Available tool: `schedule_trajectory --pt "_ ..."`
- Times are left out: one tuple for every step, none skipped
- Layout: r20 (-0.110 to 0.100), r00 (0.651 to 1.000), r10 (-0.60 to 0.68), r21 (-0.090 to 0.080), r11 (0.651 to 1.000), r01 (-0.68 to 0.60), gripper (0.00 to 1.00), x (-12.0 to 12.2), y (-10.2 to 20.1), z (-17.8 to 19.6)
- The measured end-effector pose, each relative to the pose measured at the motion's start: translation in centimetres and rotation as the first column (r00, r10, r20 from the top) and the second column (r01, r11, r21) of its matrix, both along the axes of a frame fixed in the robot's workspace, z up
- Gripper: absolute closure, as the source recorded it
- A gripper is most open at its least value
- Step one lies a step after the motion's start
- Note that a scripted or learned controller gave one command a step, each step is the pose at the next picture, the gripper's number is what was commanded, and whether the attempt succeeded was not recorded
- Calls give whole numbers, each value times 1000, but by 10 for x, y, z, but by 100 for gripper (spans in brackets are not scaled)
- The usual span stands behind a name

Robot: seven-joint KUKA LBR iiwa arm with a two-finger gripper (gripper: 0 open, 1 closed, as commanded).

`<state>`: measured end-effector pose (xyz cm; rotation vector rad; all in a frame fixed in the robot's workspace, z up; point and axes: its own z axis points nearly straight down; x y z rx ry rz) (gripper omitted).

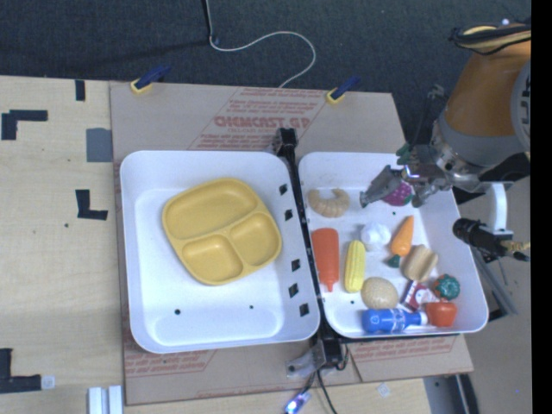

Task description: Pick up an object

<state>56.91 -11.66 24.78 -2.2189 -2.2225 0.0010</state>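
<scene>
At the left, a yellow plastic plate with three compartments (222,229) is seen lying in the left white bin (138,257), well apart from the action. To its right, the right white bin (466,313) is crowded with toy food: a beige croissant (329,201) near the dividing wall, an orange sausage-like cylinder (325,257), a yellow corn cob (354,265) just beside it, a tan potato-shaped piece (379,292), a blue bottle (392,321) along the near wall, and a small orange carrot (401,235). Further right, the two-finger gripper (398,188) is held low over the bin's far right part, with a small round magenta object (398,193) seen between its grey fingers (377,187); the tool appears closed on it, though contact on the far side is partly hidden. The piece looks glossy, rounded and smooth, possibly a toy fruit, so a slip is judged possible. The task is judged about midway: a grasp seems made, but whether the piece is clear of the bin floor cannot be told, and a clean lift is left to do.
</scene>
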Motion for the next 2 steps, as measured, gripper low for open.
schedule_trajectory --pt "6 1000 -3 -2 1000 3 0 -55 -13 82" --pt "18 1000 -6 -8 1000 6 0 -87 -66 234"
